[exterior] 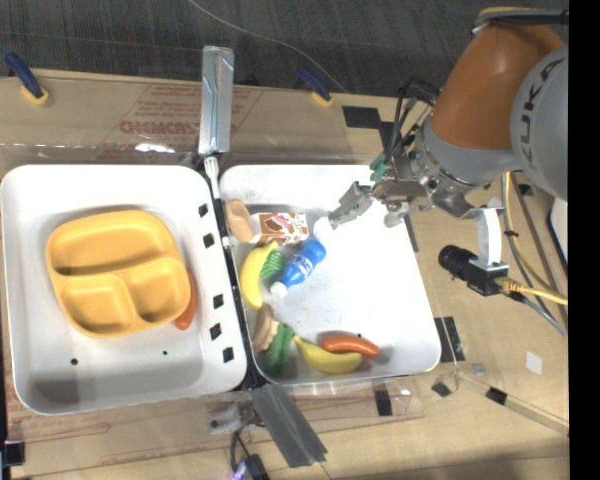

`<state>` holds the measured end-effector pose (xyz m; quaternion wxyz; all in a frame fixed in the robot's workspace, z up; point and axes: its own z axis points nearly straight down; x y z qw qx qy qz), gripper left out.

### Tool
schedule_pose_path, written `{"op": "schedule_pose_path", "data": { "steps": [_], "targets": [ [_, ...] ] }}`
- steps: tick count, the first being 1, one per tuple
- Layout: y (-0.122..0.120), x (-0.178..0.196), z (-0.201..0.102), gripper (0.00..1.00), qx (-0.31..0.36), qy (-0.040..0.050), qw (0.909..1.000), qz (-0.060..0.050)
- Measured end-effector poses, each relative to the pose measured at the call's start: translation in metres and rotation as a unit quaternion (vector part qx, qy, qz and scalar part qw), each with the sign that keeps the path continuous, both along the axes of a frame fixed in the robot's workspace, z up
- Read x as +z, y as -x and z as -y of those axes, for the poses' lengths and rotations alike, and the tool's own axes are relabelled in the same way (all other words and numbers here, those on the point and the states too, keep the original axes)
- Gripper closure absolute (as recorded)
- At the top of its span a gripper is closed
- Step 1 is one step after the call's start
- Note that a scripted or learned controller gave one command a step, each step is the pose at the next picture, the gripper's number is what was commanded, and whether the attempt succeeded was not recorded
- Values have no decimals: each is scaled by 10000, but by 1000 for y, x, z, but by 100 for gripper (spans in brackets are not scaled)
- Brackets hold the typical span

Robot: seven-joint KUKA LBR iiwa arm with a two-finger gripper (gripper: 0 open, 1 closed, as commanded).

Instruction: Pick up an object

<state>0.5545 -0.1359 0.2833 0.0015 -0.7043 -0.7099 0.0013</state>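
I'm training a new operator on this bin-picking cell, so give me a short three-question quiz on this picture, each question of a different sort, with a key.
1. True or false: the yellow divided tray lies in the right bin.
2. Multiple choice: the blue bottle lies nearest to which?
A. the snack packet
B. the blue clamp
C. the red pepper
3. Fill in: the gripper hovers above the ____ bin.

Key
1. False: it lies in the left bin.
2. A
3. right
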Motion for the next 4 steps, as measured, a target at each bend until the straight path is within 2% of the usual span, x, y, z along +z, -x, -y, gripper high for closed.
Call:
{"op": "schedule_pose_path", "data": {
  "steps": [1, 2, 3, 4],
  "targets": [
    [9, -161, -34, 0, -462, -7, 9989, -65],
    [9, -192, -15, 0, -331, -2, 9995, -1],
    [9, -182, -14, 100, -314, -1, 9995, -8],
    [57, -70, -22, 100, -482, 2, 9988, 51]
  ]
}}
